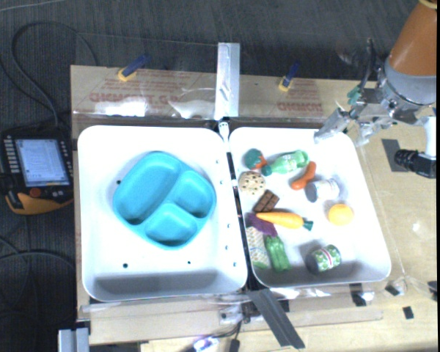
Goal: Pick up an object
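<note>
The right bin (370, 218) holds several small objects. Among them are a green bottle (284, 163), an orange-red piece (303, 176), a yellow ball (340, 214), a yellow-orange carrot shape (282, 218), a round green can (324, 257) and a brown block (266, 201). My gripper (345, 130) hangs over the bin's far right corner, above and apart from all of them. Its fingers stand open with nothing between them.
A blue divided dish (165, 198) fills the middle of the left bin (103, 270). A ridge (231, 196) separates the two bins. A pendant with a screen (37, 167) lies left of the bench. Clamps and a metal bar (227, 79) stand behind the bins.
</note>
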Controlling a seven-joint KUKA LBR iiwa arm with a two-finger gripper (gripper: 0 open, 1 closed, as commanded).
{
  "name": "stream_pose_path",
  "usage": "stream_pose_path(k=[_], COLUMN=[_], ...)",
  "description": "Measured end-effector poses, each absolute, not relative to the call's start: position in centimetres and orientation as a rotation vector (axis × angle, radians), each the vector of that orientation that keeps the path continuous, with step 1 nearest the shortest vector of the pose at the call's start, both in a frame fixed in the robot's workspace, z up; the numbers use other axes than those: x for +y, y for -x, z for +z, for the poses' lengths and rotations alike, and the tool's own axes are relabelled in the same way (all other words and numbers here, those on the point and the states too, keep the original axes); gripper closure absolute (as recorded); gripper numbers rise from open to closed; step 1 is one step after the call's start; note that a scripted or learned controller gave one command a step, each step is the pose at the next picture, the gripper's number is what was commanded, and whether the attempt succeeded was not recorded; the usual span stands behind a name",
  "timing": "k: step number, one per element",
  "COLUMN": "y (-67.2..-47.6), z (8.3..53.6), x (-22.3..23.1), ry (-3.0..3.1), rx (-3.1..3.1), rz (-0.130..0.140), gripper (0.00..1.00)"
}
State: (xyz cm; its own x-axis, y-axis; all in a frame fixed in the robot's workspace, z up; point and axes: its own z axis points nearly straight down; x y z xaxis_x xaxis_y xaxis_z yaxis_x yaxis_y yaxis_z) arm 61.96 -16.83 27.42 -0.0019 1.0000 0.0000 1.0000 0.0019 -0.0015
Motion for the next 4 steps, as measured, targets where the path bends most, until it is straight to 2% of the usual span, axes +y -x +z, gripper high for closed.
stream_pose_path(k=[1,2,3,4], y=[-64.2,-63.9,-64.0,-61.5], z=[12.2,8.9,10.0,18.2], x=[-15.6,-17.9,-17.9,-15.4], ry=[2.086,2.116,2.117,1.823], rx=[-2.349,-2.332,-2.333,-2.559], rz=[0.003,-0.004,-0.007,0.002], gripper=[0.0,0.0,1.0,1.0])
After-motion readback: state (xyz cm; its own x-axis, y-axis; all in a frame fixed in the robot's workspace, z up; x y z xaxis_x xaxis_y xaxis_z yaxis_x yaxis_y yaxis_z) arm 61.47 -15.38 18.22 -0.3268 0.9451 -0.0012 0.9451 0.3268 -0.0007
